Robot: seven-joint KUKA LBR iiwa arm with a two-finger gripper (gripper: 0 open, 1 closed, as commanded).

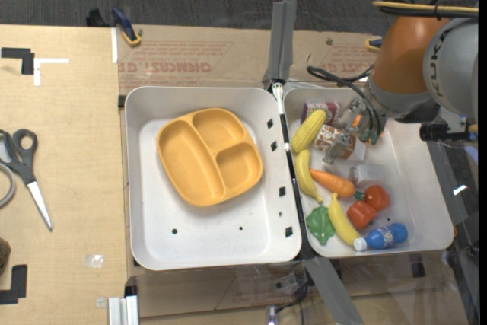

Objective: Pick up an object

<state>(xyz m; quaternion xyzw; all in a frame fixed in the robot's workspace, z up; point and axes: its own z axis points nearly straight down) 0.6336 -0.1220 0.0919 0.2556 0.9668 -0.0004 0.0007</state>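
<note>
- Down in the right-hand bin (pixel 426 186) now, the grey arm (pixel 426 65) reaching in from the right, orange band above the wrist.
- Gripper (pixel 338 142) low over the bin's upper middle, just right of the corn cob (pixel 308 129).
- Jaws: cannot tell how wide, tangled in wires and glare; nothing seen held.
- Just below the gripper: a carrot (pixel 333 181) lying across, a banana (pixel 304 175) along the left wall.
- Lower down: a second banana (pixel 342 221), a green leafy piece (pixel 319 224) touching it, two red pieces (pixel 369 205) side by side, a blue-and-white bottle (pixel 383 237) on its side at the bottom.
- Left bin (pixel 144 240) holding a yellow divided plate (pixel 209 156), tilted on the diagonal.
- Scissors (pixel 27 171) out on the wooden bench (pixel 61 240) far left, well apart from both bins.
</note>
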